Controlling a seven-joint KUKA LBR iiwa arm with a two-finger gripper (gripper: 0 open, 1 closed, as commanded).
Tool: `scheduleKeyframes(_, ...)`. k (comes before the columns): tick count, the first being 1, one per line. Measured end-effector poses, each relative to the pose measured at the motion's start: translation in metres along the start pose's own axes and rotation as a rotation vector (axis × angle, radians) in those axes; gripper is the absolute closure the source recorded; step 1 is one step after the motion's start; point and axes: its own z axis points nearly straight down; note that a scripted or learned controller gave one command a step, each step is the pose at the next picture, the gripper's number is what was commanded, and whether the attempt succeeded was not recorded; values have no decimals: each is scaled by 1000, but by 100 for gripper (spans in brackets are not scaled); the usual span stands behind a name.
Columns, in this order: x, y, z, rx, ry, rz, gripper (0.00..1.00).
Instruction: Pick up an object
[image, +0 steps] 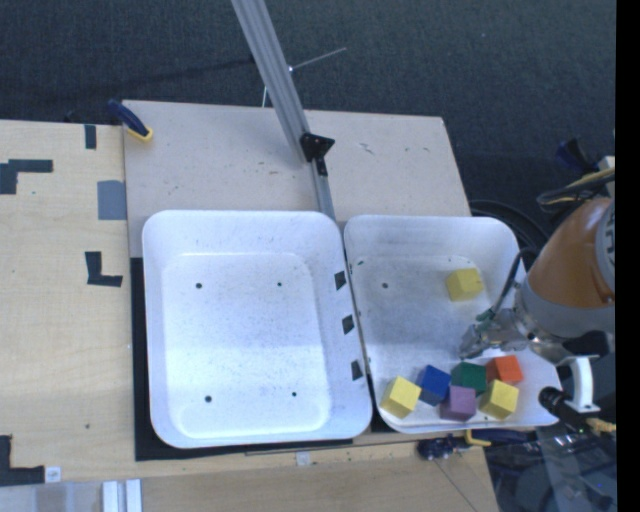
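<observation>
Gripper (478, 338) sits low in our right bin (420, 235), just above the block cluster; we can't tell its state. Cluster at near edge: yellow block (402, 396), blue (434, 383), green (468, 377), purple (460, 402), orange (508, 369), another yellow (501, 399). Lone yellow block (464, 284) farther back.

One yellow cube (464, 284) sits alone mid-bin. The rest huddle at the near edge — yellow (402, 396), blue (434, 383), purple (460, 401), green (468, 377), orange (508, 369), yellow (501, 399).

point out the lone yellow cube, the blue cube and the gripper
lone yellow cube (464, 284), camera view, top face
blue cube (434, 383), camera view, top face
gripper (480, 338), camera view, between its fingertips
</observation>
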Motion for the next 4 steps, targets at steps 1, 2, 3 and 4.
scheduleKeyframes(1, 1, 6, -43, -7, -3, 0, 100)
scheduleKeyframes(2, 9, 11, -102, -9, -4, -1, 100)
scheduleKeyframes(3, 13, 12, -145, -8, -3, -1, 100)
scheduleKeyframes(4, 64, 15, -144, -3, 0, -4, 100)
